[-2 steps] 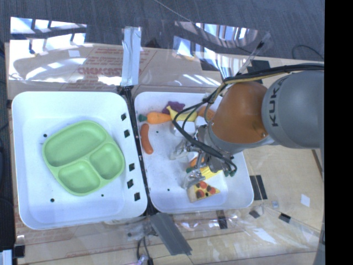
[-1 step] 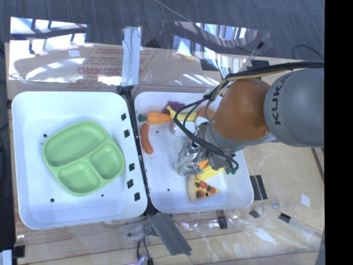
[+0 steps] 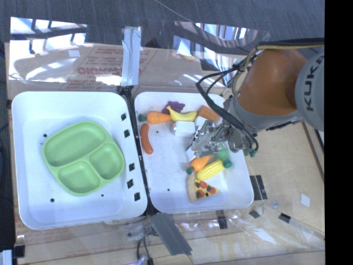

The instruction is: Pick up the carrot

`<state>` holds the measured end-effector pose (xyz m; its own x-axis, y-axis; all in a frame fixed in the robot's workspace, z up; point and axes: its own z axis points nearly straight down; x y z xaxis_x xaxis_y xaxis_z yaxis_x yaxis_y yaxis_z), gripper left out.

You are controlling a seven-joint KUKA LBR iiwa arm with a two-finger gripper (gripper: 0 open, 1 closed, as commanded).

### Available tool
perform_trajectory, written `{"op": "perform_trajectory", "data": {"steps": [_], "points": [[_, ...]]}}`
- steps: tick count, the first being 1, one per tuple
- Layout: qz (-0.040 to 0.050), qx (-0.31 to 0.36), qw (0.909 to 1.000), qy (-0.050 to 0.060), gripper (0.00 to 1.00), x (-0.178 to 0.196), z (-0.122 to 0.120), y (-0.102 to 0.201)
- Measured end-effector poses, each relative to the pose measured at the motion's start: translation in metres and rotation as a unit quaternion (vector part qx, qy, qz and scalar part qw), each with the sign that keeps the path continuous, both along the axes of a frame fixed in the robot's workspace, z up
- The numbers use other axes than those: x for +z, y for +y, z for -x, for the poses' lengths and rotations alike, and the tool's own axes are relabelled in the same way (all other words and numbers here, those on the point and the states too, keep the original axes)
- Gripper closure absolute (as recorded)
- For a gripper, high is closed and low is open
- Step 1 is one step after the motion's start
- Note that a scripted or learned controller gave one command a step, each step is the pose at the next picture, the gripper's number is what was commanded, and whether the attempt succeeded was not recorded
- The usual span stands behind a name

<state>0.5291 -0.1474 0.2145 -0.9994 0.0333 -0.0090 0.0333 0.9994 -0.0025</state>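
**Right bin contents, with gripper low over its middle**

Landmark: the right bin [image 3: 165,200], a shallow white tray on the tabletop [image 3: 287,164], just beside the left bin [image 3: 27,203].

- Gripper [image 3: 205,141]: metal, on the grey arm with the orange band [image 3: 267,81], low over the bin's middle. Whether it is wide or narrow cannot be told; nothing is seen held in it.
- Carrot [image 3: 158,117]: orange with a green end, lying near the bin's far left corner, apart from the gripper.
- Sausage [image 3: 146,138]: orange-red, along the bin's left wall, just below the carrot.
- Banana [image 3: 182,115]: yellow, near the far wall, just right of the carrot, with a purple piece [image 3: 175,106] behind it.
- White block [image 3: 182,128]: just below the banana, close to the gripper.
- Orange wedge [image 3: 208,114]: near the far right of the bin, partly under the arm.
- Second small carrot [image 3: 199,163]: right half of the bin, just below the gripper.
- Corn cob [image 3: 210,170]: yellow, touching that small carrot.
- Pizza slice [image 3: 202,190]: near the bin's front wall.
- Green divided plate [image 3: 83,157]: in the left bin, well apart from the right bin's items.
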Motion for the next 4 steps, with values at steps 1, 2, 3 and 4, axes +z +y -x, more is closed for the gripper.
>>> {"op": "perform_trajectory", "data": {"steps": [1,2,3,4], "points": [[-0.0016,0.206,0.9785,0.006,1.0,-0.084,0.053,0.005],[0.0027,0.224,0.9746,-0.001,1.0,0.053,0.029,0.037],[0.0007,0.223,0.9748,0.003,0.0,0.049,0.031,0.036],[-0.0017,0.18,0.9837,0.007,0.0,-0.039,0.03,-0.004]]}}
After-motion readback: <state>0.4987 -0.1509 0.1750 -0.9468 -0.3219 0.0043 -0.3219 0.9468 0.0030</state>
